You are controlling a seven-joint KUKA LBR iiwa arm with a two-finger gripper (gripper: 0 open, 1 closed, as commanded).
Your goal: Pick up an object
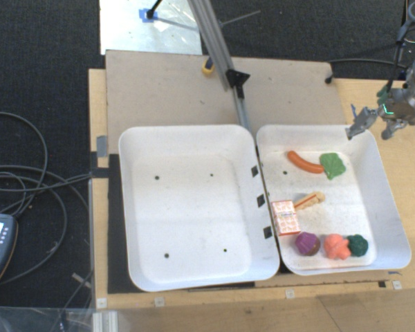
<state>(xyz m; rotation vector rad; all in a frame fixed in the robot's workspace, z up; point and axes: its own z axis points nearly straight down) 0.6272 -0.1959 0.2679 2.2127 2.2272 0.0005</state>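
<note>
The right bin point(389, 206) holds several toy foods. An orange sausage point(304, 162) lies beside a green leafy piece point(333, 165) near the far side. A pink and white box point(285, 218) and a small tan stick point(308, 200) sit mid-bin by the left wall. Along the near side are a purple piece point(306, 243), an orange-red piece point(337, 247) and a dark green broccoli point(357, 245). My gripper point(371, 127) hangs open over the bin's far right corner, above and to the right of the green piece, with nothing between its fingers.
The left bin point(135, 206) lies next to the right one, joined by black clips. A slanted metal pole point(218, 40) crosses the bench's far side. Cables and a pendant lie on the floor at left.
</note>
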